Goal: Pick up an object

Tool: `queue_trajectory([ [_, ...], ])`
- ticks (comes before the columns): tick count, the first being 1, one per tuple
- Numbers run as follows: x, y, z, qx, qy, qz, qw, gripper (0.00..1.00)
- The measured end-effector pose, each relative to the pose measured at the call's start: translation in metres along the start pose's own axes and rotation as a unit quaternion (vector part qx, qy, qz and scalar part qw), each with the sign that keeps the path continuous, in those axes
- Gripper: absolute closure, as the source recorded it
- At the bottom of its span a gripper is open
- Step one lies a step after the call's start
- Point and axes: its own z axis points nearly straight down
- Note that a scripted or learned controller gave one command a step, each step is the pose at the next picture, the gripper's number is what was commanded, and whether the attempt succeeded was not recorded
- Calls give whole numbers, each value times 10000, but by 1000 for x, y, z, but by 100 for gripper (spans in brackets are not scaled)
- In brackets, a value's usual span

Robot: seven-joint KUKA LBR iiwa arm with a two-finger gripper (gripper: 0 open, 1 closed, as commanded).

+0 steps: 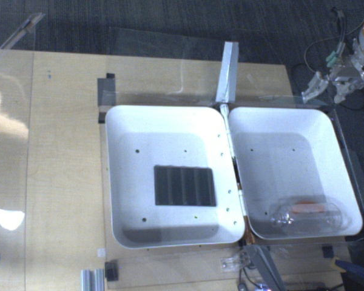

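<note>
Camera view: the gripper [327,85] hangs beyond the right bin's [337,139] far right corner, fingers spread and empty. A clear bottle [306,214] with an orange part lies on its side at that bin's near edge. A dark ridged pad [184,185] lies flat in the left bin [118,162]. The bottle, round and slick, could roll or slip from the fingers; crowding the near wall may block one finger.

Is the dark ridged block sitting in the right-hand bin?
No, the dark ridged block lies in the left bin; the right bin holds a clear object.
</note>
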Motion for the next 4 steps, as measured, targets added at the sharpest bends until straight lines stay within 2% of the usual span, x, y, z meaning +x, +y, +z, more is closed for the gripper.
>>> queue_trajectory([
  [1, 2, 2, -12, -28, -12, -38, 10000, 100],
  [2, 14, 4, -57, -24, -12, -1285, 9917, 100],
  [3, 21, 3, 71, 1, 2, -14, 10000, 100],
  [4, 54, -17, 4, -19, 0, 240, 9997, 100],
])
